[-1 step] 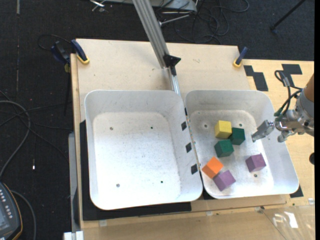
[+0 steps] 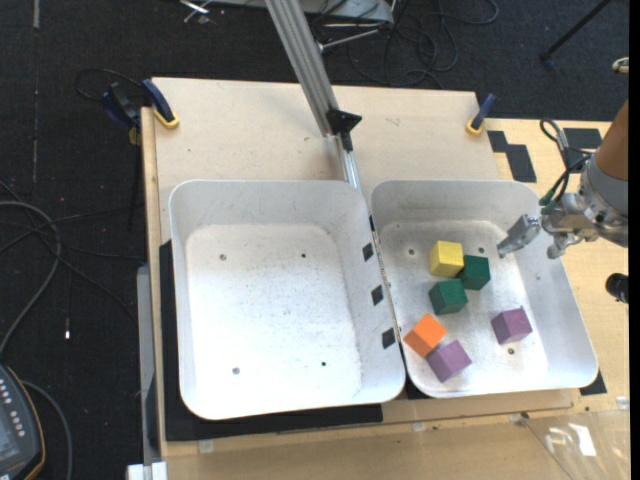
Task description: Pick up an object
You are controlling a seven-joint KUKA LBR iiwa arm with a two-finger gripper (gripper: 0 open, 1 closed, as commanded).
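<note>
**A:** You had the gripper (image 2: 535, 236) hanging over the right rim of the right bin (image 2: 560, 298), above and to the right of the blocks. One finger (image 2: 518, 236) pointed down and left toward the bin floor; the other was near the wrist, with a gap between them, so I judged them parted and carrying nothing.

**B:** And the things to pick?

**A:** All six lay in the right bin. The yellow block (image 2: 447, 258) sat nearest the gripper, touching or just beside a dark green block (image 2: 476, 271); a second green block (image 2: 448, 295) lay just below them. The orange block (image 2: 426, 333) and a purple block (image 2: 448, 359) touched near the bin's left wall, and another purple block (image 2: 511, 324) lay apart.

**B:** Which would you have gone for?

**A:** The lone purple one, in my judgement. It had free space on every side, so you could have straddled it squarely. The yellow-green cluster risked a finger landing on a neighbour.

**B:** Anything you couldn't make out?

**A:** The arm was cut off at the frame edge, and the gripper's height above the bin was hard to judge from that slant.
</note>
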